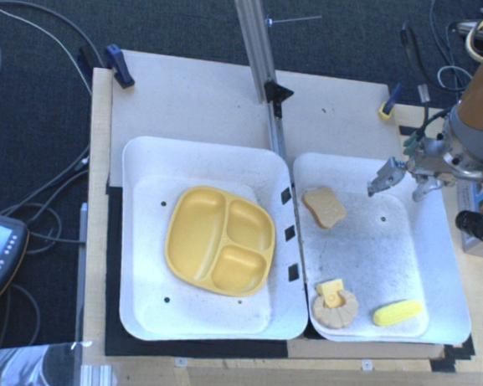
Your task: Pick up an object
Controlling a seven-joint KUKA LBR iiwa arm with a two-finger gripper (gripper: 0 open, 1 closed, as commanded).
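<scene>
Nearest the camera, a round tan pastry toy (334,305) and a yellow corn cob (397,312) lie along the right bin's (438,247) front edge; a bread slice (323,208) sits near its upper left corner; the gripper (404,184) hangs over the bin's back rim, fingers spread and holding nothing, right of the bread and well apart from corn and pastry; the left bin (138,221) holds a yellow divided plate (219,240).

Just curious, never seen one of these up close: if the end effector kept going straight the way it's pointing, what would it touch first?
Probably the bare floor of the right bin: the end effector points down over its upper part. Depth is hard to judge.
</scene>
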